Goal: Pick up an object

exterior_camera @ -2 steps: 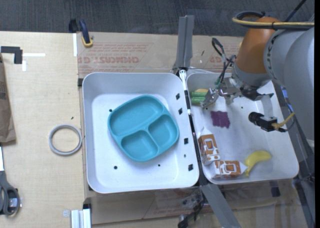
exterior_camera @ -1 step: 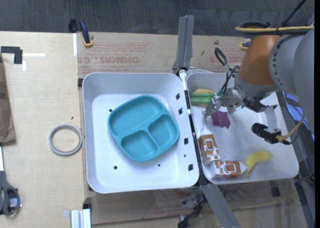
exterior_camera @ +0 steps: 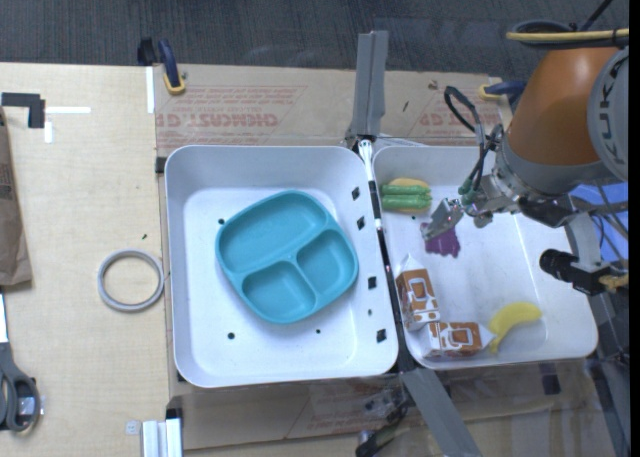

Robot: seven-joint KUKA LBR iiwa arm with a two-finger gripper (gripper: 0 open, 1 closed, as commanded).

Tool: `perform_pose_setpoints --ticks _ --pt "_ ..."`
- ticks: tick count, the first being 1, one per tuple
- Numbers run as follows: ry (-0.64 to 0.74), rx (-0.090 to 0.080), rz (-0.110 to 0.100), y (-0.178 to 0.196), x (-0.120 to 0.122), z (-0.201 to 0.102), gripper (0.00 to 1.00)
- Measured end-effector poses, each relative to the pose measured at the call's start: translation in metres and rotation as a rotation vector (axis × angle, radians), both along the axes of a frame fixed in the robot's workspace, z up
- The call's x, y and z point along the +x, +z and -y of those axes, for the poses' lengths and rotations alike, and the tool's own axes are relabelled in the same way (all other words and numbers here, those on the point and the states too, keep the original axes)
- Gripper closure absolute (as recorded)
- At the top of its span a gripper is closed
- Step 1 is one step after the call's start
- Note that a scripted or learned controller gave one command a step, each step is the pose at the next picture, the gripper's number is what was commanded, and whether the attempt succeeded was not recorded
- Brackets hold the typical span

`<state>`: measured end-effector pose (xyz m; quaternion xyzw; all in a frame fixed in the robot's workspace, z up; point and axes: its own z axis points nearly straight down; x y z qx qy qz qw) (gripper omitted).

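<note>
From my remote station I saw the grey arm with its orange band point(exterior_camera: 560, 110) reaching in over the right shallow white plastic bin point(exterior_camera: 560, 345), and I used that bin as my reference for everything else. The two-finger gripper point(exterior_camera: 447, 217) hung low inside the bin, toward its far left part, and its metal fingers point(exterior_camera: 444, 215) were touching the top of a small purple toy shaped like a bunch of grapes point(exterior_camera: 441, 240). I could not tell whether the fingers were apart or closed, or whether they gripped the purple piece at all.

Just beyond the gripper, at the bin's far left corner, lay a green and yellow oblong toy vegetable point(exterior_camera: 406, 195). Along the bin's left wall, nearer the front, rested an orange and white printed snack packet point(exterior_camera: 419, 300), and a second similar orange and white box point(exterior_camera: 458, 340) lay beside it at the front edge. A yellow plastic banana point(exterior_camera: 512, 321) lay at the front of the bin, just right of that box.

Left of the reference bin sat the other white bin point(exterior_camera: 190, 275), with a teal three-compartment plastic plate point(exterior_camera: 287, 256) lying in it. Further left of that, on the wooden bench point(exterior_camera: 80, 195), lay a grey ring of tape point(exterior_camera: 130, 279).
</note>
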<state>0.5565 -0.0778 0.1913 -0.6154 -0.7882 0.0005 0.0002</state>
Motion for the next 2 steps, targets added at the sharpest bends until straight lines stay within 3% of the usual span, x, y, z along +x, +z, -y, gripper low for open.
perform_pose_setpoints --ticks 1,2 --pt "0.000 0.000 0.000 0.0000 0.0000 0.0001 0.00" --pt "-0.003 -0.001 0.000 0.0084 0.0005 0.0011 1.00"
